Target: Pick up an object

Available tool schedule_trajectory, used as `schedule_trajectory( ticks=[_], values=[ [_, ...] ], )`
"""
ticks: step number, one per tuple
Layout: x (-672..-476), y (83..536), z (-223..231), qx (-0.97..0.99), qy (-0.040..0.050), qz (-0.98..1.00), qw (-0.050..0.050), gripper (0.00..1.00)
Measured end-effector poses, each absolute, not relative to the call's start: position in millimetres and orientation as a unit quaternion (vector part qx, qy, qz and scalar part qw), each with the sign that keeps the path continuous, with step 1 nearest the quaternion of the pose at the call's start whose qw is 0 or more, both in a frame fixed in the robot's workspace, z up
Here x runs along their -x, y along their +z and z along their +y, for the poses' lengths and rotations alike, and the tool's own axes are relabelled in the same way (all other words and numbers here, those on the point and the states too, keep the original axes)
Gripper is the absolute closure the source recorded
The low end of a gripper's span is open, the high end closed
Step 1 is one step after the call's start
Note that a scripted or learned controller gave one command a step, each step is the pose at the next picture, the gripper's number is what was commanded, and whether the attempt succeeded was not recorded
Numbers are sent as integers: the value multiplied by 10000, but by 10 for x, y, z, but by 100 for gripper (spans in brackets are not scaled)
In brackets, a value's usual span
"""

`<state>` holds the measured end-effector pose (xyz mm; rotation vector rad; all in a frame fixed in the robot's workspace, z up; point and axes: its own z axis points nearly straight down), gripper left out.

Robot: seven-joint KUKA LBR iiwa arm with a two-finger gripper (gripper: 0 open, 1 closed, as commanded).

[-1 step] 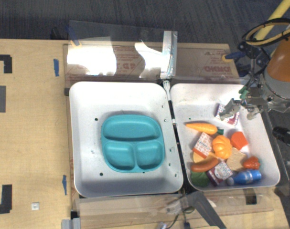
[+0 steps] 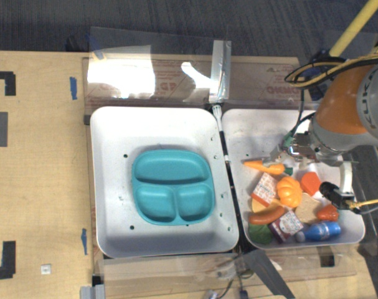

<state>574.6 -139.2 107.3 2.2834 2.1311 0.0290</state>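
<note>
Pick not done yet, as far as I can judge: nothing is visibly lifted, all items sit in the right bin [image 2: 238, 129].

Gripper [image 2: 294, 149] is down in that bin's upper area, under the grey wrist with orange band. Can't tell whether the jaws are apart or together, the arm body hides them. Nothing seen between them.

Toy carrot [image 2: 264, 166] lies just beside the jaws, on their left and slightly below; likely closest candidate. Orange pepper-like piece [image 2: 289, 192] sits further below the jaws, in the middle of the pile. Brown sausage [image 2: 267, 215] and blue bottle [image 2: 321, 231] are well below, at the pile's far end from the jaws.

Materials: items look like smooth moulded plastic toy food, rounded, glossy, tightly packed and touching. Carrot is slim and tapered. Bins are matte white, shallow, rounded corners.

Teal sectioned tray [image 2: 172, 186] sits in the left bin [image 2: 108, 167], well left of the jaws; three compartments, smooth plastic.

Left: grasp, lift.
</note>
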Motion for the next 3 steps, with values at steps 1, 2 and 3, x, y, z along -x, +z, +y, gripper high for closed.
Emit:
schedule_trajectory(
  ticks=[1,2,3],
  values=[
    [-6202,867,-1094,-7177,24,6964,18,0],
    [-5957,1898,-854,-6565,34,7543,46,0],
    [-5992,1849,-629,-6441,8,7650,12,0]
  ],
)
